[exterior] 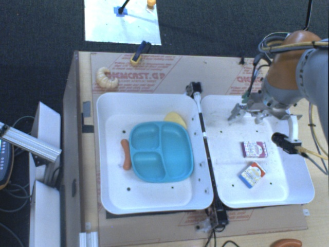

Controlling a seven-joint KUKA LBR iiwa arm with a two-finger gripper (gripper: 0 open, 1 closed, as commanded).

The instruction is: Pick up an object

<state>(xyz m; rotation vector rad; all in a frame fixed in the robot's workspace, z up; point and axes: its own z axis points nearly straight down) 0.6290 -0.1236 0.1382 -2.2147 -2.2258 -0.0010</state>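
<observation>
Small packet (252, 175) sits near the front edge of the right bin (298, 189), a red-and-white one (254, 149) just behind it. Left bin (110, 153) carries a blue divided tray (160, 152), a sausage (125, 154) at the tray's left edge, something yellow (176, 119) behind it. My pincer (250, 111) hangs over the right bin's back edge, fingers spread, nothing between them.

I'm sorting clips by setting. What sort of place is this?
Likely a robotics lab: two white bins on a cardboard-topped bench, toy items like a blue tray, and a grey arm.
</observation>
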